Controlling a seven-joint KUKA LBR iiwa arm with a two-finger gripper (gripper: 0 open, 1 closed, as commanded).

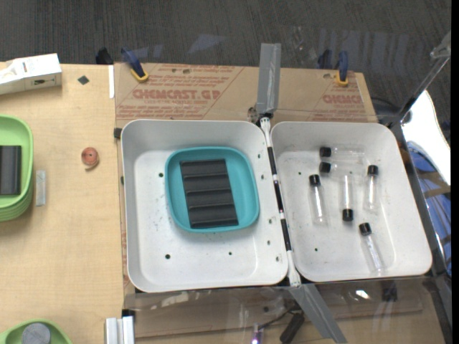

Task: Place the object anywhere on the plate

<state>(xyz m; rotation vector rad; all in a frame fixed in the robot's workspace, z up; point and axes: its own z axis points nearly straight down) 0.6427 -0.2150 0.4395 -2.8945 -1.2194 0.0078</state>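
Vials [346,192] lie scattered in right bin [409,260], teal plate [247,192] in left bin [143,256].

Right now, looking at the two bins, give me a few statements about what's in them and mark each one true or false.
1. The teal plate sits in the left bin. True.
2. The clear vials with black caps lie on the plate. False: they lie in the right bin.
3. A dark ribbed block rests on the plate. True.
4. The vials stand upright. False: they lie on their sides.
5. The right bin holds a single vial. False: several are scattered there.
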